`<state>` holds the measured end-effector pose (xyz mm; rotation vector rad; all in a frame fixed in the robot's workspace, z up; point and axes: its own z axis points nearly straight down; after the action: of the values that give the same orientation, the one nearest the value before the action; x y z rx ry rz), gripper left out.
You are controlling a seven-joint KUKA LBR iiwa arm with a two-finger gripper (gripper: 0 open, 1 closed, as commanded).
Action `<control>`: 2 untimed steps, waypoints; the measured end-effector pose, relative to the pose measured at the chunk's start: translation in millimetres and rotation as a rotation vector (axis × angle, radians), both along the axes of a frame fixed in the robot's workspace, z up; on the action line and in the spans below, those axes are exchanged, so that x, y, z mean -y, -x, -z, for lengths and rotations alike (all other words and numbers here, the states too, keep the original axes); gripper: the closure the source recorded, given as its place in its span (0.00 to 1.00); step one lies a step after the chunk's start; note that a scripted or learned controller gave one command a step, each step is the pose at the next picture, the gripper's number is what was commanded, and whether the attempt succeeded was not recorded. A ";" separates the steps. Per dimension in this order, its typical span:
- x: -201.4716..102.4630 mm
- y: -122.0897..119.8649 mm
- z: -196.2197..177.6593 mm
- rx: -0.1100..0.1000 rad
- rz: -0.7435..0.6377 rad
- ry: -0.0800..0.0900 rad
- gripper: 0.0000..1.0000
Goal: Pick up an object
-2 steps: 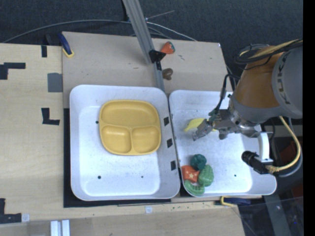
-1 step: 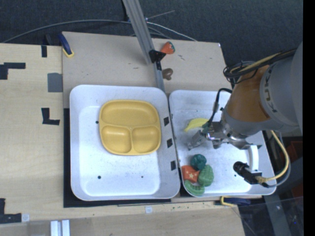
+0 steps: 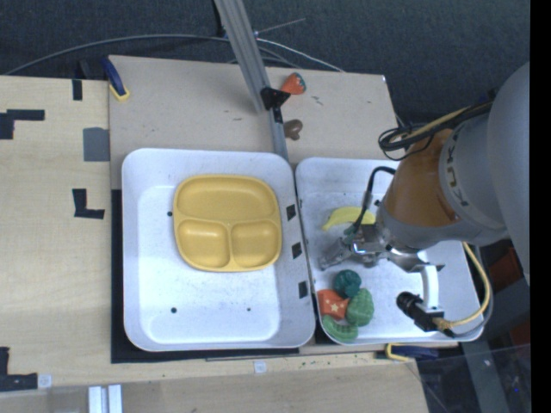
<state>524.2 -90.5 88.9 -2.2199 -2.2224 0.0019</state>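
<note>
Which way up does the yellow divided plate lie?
Right way up: the yellow plate in the left bin shows its three hollow compartments.

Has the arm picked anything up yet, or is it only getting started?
Nothing looks lifted yet. Reaching is done: the gripper is down in the right bin, just above the dark green toy and near the yellow piece. Whether it has hold of anything I cannot tell. The orange toy and light green toy lie in the bin. Grasping and lifting remain.
</note>
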 end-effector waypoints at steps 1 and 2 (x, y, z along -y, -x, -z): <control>-0.7 0.3 -10.2 -0.002 -0.001 -0.002 1.00; 2.4 5.9 -70.0 0.004 0.001 0.000 1.00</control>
<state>518.3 -92.9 158.9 -2.2226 -2.2239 -0.0030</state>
